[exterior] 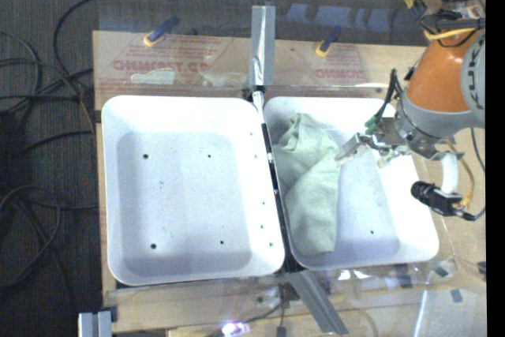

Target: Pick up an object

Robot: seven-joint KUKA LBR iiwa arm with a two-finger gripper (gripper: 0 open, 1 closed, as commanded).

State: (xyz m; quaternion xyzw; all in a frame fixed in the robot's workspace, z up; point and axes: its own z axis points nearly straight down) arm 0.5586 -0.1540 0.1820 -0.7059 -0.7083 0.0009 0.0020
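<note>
Pale green cloth [312, 177] lies crumpled in the right bin [394, 245], against its left wall, long axis running near-to-far. The gripper [355, 144] hovers beside it; its finger state cannot be told.

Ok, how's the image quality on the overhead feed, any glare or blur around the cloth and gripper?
Camera view: lighting is even and soft; the pale green cloth shows its folds against the right bin. Small bright glints sit on the clear sheet at the bench's front edge. The gripper is slightly soft and small, so fine detail there is hard to read.
</note>
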